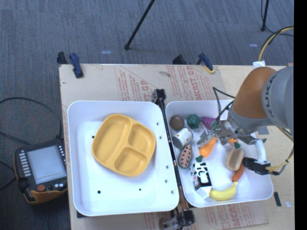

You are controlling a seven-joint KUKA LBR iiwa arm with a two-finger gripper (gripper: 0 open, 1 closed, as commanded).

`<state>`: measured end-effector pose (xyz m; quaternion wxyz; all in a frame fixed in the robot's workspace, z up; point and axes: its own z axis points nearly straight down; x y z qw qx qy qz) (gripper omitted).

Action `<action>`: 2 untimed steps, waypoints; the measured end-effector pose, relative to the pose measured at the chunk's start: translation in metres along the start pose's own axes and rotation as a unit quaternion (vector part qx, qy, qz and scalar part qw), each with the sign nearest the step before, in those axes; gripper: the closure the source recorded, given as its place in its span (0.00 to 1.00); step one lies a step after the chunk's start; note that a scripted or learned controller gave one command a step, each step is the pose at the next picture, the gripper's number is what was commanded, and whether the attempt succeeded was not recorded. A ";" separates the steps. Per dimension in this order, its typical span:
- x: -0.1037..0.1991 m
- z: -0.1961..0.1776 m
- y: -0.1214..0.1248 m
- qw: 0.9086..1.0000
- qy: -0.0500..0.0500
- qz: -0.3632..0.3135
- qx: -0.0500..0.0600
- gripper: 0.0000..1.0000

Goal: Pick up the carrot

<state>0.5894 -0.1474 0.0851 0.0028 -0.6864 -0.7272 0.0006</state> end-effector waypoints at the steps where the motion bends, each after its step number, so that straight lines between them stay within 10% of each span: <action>1: 0.000 -0.005 -0.002 1.000 0.002 0.002 0.006 1.00; 2: 0.105 -0.102 0.016 0.998 0.001 0.064 -0.001 1.00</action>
